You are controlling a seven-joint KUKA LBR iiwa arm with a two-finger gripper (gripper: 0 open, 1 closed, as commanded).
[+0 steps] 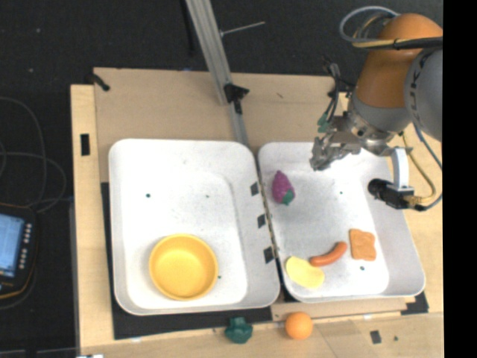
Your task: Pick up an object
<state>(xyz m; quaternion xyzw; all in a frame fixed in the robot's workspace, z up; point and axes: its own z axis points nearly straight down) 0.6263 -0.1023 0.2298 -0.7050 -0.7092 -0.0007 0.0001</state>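
1. Looking down on the bench [82,200], we see two white bins side by side: the left bin [149,170] and the right bin [373,282].
2. The gripper [325,157] hangs over the far edge of the right bin, near its far-left part. From this view we cannot tell if it is opened or closed, and we see nothing between its tips.
3. The purple object [282,187] is the nearest thing to the gripper. It lies in the right bin close to its left edge, a little toward the near side and to the left of the gripper, apart from it.
4. Along the near edge of the right bin lie three more things: a pale yellow piece [304,272] at the near-left corner, an orange-red sausage shape [329,254] just beside it and perhaps touching it, and an orange block [363,245] to the right, near the sausage but apart.
5. The middle of the right bin, between the purple object and these three things, is bare white floor. The far-right part is bare too.
6. In the left bin a yellow bowl [183,266] stands upright near the near edge.
7. Outside the bins, on the near edge of the bench, we see an orange ball [298,325] and a small green object [239,330].
8. A grey metal pole [212,51] rises slanted from the far edge, between the bins.
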